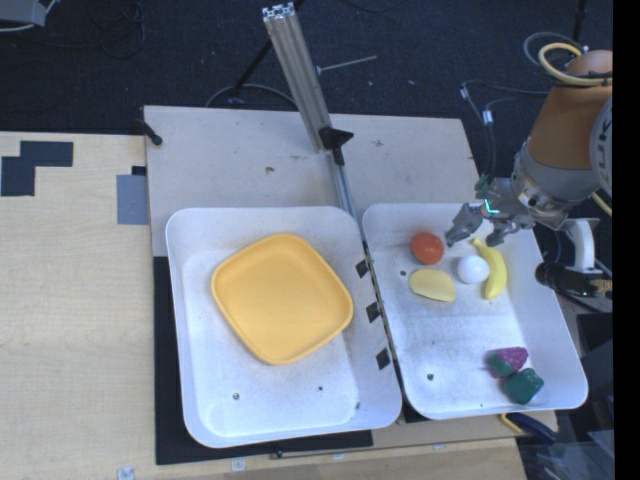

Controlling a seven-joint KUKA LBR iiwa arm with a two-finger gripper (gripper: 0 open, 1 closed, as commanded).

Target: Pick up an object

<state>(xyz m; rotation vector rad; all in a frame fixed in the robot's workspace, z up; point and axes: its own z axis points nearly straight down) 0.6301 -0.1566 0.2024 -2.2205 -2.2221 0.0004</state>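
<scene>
The right bin (450, 368) holds a red ball (428, 248), a white ball (472, 269), a yellow lemon-shaped piece (433, 285) and a banana (493, 270) in its far half. A purple piece (509, 359) and a dark green piece (524, 385) lie near its front right corner. My gripper (484, 226) hangs over the bin's far right part, just above the banana's top end and the white ball. Its two fingers stand spread apart, open, with nothing between them.
The left bin (200, 268) carries a yellow square plate (281, 296). A metal rail (300, 63) slants down from the top to the gap between the bins. Black clips (372, 311) sit along the divider.
</scene>
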